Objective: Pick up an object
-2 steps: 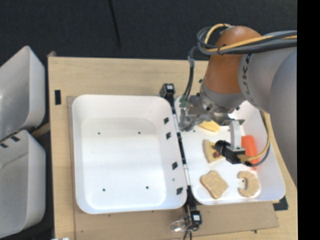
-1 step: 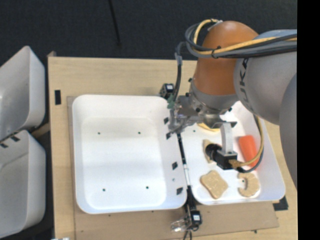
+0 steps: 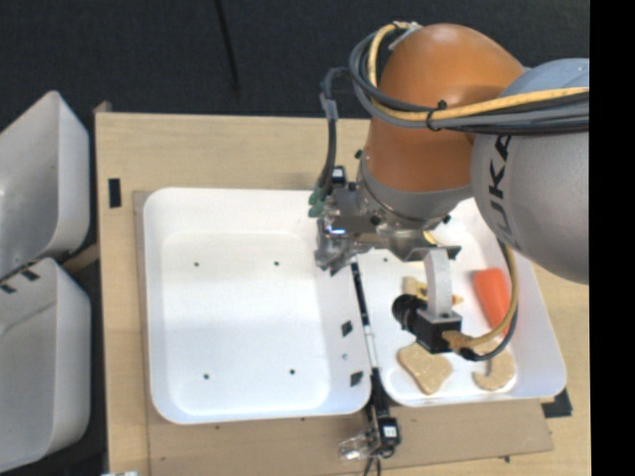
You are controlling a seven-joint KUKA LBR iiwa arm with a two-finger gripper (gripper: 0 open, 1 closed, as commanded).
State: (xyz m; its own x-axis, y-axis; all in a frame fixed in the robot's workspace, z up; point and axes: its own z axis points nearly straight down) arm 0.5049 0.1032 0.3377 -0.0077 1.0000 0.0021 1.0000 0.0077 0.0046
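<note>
My gripper (image 3: pixel 342 238) hangs low over the left edge of the right bin (image 3: pixel 536 335), close to the divider between the two bins. The orange wrist above hides most of it. An orange carrot-like piece (image 3: pixel 491 296) lies in the right bin, to the right of the gripper. Two tan biscuit-shaped pieces (image 3: pixel 425 367) (image 3: pixel 494 371) rest near that bin's front edge. A small pale tan piece (image 3: pixel 412 286) peeks out between the gripper and the carrot-like piece. I see nothing held by the gripper.
The left bin (image 3: pixel 238 305) sits beside the right one, its white floor bare of objects. The arm covers the back half of the right bin. White blocks (image 3: pixel 35 266) stand off the bench at the far left.
</note>
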